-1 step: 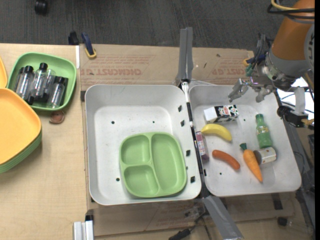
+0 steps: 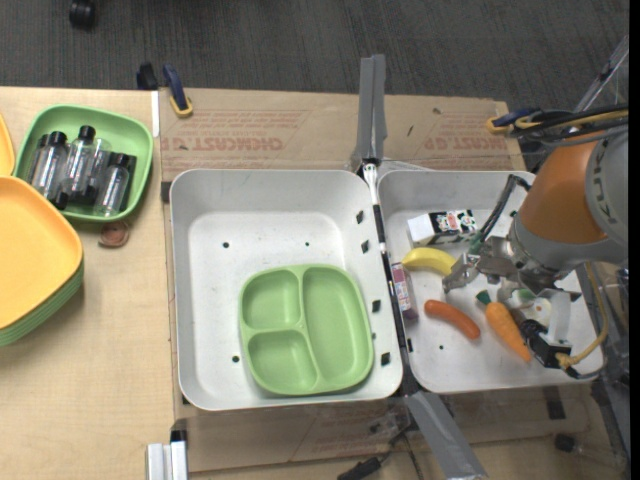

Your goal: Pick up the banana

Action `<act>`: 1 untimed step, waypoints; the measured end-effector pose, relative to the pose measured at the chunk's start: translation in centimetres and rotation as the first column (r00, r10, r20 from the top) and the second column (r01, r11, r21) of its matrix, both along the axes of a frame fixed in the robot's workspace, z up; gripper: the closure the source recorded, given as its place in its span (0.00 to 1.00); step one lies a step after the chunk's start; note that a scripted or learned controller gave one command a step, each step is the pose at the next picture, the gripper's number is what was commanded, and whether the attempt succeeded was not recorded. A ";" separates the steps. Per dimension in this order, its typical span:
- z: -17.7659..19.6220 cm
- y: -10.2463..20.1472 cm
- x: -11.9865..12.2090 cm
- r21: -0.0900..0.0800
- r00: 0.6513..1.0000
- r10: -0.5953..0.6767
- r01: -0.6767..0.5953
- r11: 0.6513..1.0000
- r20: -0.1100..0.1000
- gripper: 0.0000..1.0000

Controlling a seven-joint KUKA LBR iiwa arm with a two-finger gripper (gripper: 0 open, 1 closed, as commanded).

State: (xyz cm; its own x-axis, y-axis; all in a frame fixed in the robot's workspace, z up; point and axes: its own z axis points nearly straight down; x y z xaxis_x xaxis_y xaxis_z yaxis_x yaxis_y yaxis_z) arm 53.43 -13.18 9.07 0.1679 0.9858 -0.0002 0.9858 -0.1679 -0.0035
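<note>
We saw the banana [image 2: 428, 260], a short curved yellow piece with a smooth plastic sheen, lying in the right bin [image 2: 440, 368] toward its left wall, right of centre in the frame. The gripper [image 2: 472, 268] hung just to the banana's right, near its tip, and nothing sat between its fingers; whether the jaws stood apart or together we could not tell. Above it the arm's glossy orange band [image 2: 555, 200] rounded in from the right edge. Lower in the same bin lay a smooth red-orange sausage shape [image 2: 452, 318] and, to its right, a tapered orange carrot [image 2: 508, 330]. A small printed card [image 2: 452, 223] lay near the bin's upper part, and a slim dark tube [image 2: 402, 290] rested along the left wall. The left bin [image 2: 200, 268], shallow and white with rounded corners, held a matte green three-compartment tray [image 2: 305, 328]. At the frame's upper left, a green dish [image 2: 130, 138] carried several small clear bottles with black caps [image 2: 82, 168], beside stacked yellow plates [image 2: 35, 258]. Brown cardboard [image 2: 270, 133] lay under the bins.
</note>
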 end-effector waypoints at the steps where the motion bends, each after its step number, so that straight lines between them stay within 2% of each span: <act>1: 0.1 0.5 5.2 0.000 0.993 0.117 -0.117 0.993 0.003 0.00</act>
